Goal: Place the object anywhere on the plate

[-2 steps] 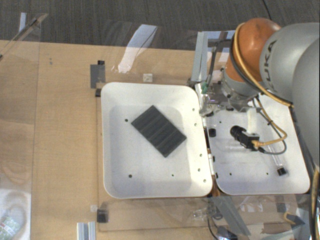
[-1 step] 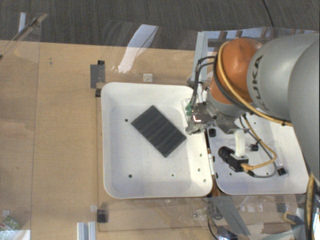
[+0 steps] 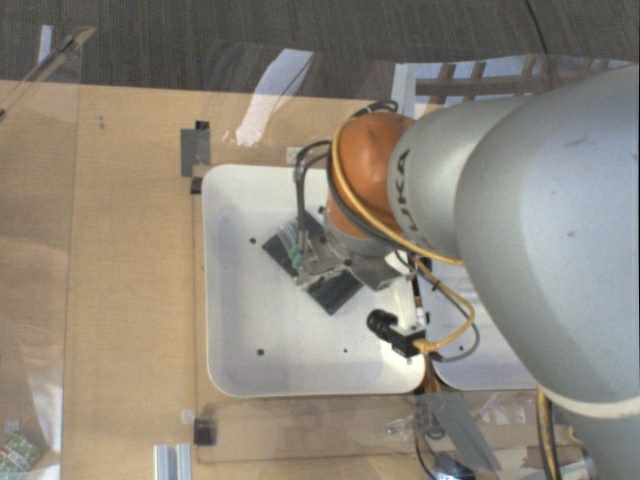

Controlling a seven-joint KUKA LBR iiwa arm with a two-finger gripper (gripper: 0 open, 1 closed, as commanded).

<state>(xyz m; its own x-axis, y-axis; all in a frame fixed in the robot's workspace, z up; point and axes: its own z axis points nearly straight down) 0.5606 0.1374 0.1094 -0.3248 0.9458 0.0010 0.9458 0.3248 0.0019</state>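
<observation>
Gripper (image 3: 322,263) hangs low inside the left white bin (image 3: 240,358), its opening impossible to tell; no plate can be made out.

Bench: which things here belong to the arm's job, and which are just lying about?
For the job:
- arm
- end effector, low over the white bin

Lying about:
- tape beyond the bin
- black clamp at the bin's far corner
- another clamp at its near corner

Arm (image 3: 520,218) blocks R side of bin (image 3: 240,358); L, front floor free.
</observation>
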